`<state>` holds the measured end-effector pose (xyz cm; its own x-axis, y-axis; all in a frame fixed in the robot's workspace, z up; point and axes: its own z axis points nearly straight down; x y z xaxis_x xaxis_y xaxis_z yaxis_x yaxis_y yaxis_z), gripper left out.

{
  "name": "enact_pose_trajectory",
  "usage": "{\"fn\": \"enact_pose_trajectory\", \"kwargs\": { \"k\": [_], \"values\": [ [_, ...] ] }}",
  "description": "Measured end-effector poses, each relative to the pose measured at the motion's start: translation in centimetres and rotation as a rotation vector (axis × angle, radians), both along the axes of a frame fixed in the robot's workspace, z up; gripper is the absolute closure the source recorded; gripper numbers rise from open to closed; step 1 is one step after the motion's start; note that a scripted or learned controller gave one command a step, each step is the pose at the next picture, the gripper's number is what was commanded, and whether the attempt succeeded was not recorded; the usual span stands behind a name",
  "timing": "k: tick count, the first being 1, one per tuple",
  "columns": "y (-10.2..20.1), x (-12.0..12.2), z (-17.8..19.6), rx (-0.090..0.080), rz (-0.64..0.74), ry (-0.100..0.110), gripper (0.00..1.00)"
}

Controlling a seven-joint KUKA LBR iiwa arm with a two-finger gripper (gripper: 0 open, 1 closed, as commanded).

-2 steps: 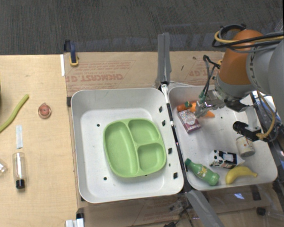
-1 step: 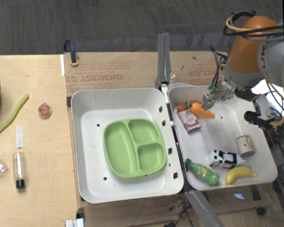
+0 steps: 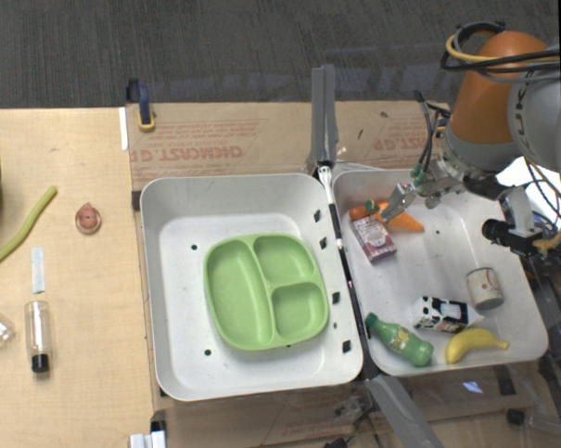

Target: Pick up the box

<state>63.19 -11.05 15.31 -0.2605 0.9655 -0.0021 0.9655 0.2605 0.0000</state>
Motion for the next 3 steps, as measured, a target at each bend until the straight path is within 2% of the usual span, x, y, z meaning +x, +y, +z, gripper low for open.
{"fn": "enact_pose_trajectory", "kwargs": {
  "k": [1, 2, 3],
  "values": [
    [5.7, -4.1, 3.8, 0.001, -0.005, 0.002, 0.0],
    [4.7, -2.2, 3.7, 0.0, -0.301, 0.002, 0.0],
    [1.1, -2.9, -5.6, 0.001, -0.123, -0.006, 0.0]
  ]
}}
